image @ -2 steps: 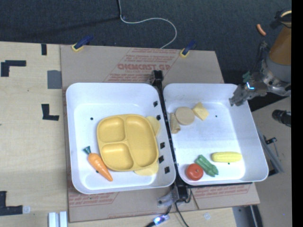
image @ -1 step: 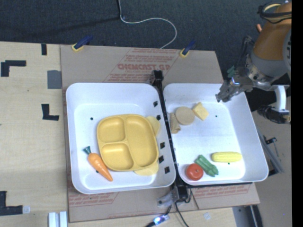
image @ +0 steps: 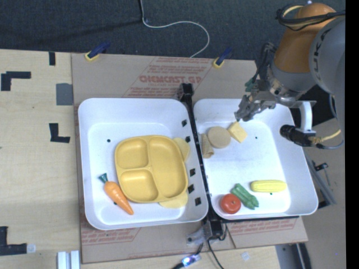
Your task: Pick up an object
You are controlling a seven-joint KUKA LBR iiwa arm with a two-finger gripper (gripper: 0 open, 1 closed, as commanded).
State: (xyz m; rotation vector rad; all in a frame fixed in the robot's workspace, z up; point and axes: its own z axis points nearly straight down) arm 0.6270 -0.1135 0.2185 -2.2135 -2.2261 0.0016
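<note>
Camera view: jaws just beside yellow wedge in right-hand bin, open or closed impossible to tell.

A white cable loops on dark carpet above cardboard clipped at its top corners.

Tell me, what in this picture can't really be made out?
Camera view:
In the left bin, the pale yellow thing is mostly covered by the divided yellow plate.
In the right bin, the tan round item is too blurred to name.
The hand is too blurred to tell whether it touches the yellow block.
</note>
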